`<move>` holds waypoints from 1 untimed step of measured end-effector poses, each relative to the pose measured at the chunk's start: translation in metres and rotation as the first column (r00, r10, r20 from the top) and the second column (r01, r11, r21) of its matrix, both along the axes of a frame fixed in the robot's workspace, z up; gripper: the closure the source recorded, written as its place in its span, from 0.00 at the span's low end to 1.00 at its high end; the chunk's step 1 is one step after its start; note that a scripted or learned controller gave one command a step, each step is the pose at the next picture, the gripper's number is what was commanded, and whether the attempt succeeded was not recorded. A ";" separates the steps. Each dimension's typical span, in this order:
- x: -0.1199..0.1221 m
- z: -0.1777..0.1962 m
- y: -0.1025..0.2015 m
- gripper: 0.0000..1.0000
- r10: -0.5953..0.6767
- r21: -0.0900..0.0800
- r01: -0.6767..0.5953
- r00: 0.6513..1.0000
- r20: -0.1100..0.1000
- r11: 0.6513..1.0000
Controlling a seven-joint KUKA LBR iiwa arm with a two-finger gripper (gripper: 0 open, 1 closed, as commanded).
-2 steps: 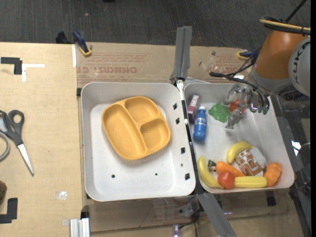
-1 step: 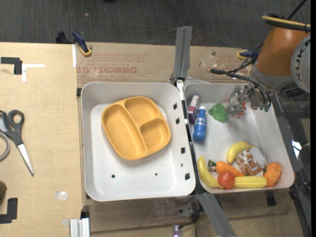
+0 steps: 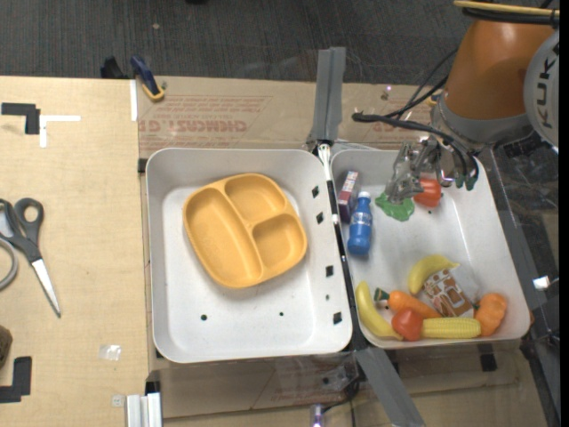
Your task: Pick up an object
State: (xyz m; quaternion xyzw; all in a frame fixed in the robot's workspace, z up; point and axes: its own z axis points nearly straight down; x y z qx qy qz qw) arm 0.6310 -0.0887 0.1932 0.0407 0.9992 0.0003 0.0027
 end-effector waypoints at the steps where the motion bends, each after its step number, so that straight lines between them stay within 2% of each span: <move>1: -0.070 -0.089 -0.009 1.00 0.003 -0.001 -0.003 1.000 -0.004 1.000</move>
